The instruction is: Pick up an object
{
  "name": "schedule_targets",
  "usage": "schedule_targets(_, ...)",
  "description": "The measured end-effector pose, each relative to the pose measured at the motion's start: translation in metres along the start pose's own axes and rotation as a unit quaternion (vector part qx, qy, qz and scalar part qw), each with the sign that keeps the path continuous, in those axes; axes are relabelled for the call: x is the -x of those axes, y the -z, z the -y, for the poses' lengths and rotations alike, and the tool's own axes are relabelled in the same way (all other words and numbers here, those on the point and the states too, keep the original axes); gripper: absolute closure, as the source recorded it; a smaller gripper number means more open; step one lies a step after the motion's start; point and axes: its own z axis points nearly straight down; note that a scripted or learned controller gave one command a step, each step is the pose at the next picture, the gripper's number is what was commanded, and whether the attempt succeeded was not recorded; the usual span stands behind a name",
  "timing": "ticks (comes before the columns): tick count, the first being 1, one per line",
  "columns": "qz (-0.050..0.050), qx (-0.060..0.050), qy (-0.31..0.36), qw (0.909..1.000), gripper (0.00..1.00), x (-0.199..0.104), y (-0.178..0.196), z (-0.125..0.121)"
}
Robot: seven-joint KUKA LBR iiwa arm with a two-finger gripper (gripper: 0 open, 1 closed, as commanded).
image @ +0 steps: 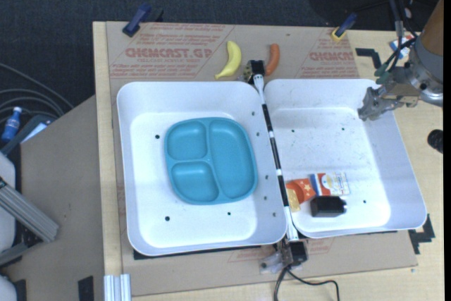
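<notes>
A small black block (328,206) lies at the near edge of the right bin (394,158), touching a flat red, white and blue packet (318,187) just behind it. A blue three-compartment plate (210,159) rests in the middle of the left bin (141,151). My gripper (371,109) hangs over the far right corner of the right bin, well away from the block and packet. Nothing shows between its fingers.
A yellow banana (229,60) and an orange carrot-shaped toy (272,58) lie on the cardboard behind the bins. Blue clamps (136,20) sit at the bench's far corners. A black rail (271,144) divides the two bins.
</notes>
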Motion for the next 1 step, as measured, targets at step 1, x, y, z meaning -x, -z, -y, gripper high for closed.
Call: schedule_targets(1,0.000,0.000,0.001,1.0000,1.00,0.0038,-0.0140,-0.0430)
